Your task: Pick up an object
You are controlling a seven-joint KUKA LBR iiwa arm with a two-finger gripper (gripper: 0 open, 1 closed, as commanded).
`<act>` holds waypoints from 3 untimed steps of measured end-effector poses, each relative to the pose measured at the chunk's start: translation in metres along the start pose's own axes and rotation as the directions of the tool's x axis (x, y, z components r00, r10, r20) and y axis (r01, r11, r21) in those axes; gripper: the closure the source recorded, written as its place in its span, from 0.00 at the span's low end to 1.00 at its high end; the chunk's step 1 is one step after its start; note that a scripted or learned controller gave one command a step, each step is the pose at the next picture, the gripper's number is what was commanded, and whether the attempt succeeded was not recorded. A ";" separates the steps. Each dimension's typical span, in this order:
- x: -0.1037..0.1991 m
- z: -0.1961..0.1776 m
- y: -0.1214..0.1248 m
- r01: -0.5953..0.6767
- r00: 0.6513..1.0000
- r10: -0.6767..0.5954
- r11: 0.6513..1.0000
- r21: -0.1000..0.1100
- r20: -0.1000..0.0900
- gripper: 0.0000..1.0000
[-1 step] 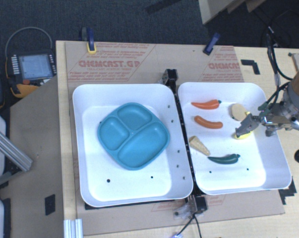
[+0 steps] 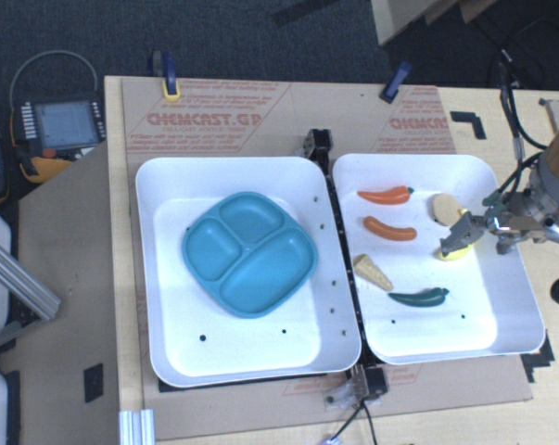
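Gripper low in right bin, over a small yellow piece; finger gap not readable, grasp can't be confirmed. Beige round piece just up-left of it. Further left: red chili, orange sausage, cone-shaped wedge, dark green chili. Left bin holding blue divided plate.

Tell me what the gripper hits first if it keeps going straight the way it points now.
Probably the yellow object right under the gripper, in the right bin; going further left, the sausage. Depth is unclear from this slanted view.
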State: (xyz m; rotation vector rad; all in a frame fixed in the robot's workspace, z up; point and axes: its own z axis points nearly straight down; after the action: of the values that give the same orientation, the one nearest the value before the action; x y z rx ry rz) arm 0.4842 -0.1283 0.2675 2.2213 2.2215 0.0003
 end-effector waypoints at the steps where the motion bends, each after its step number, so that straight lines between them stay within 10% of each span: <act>1: 0.000 0.040 0.000 -0.001 1.000 0.001 1.000 0.001 0.000 0.00; 3: 0.010 0.130 -0.004 0.000 1.000 0.000 1.000 0.007 -0.003 0.00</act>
State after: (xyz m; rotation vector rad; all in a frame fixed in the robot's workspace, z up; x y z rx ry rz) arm 0.4802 -0.1184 0.1376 2.2267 2.2260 -0.0050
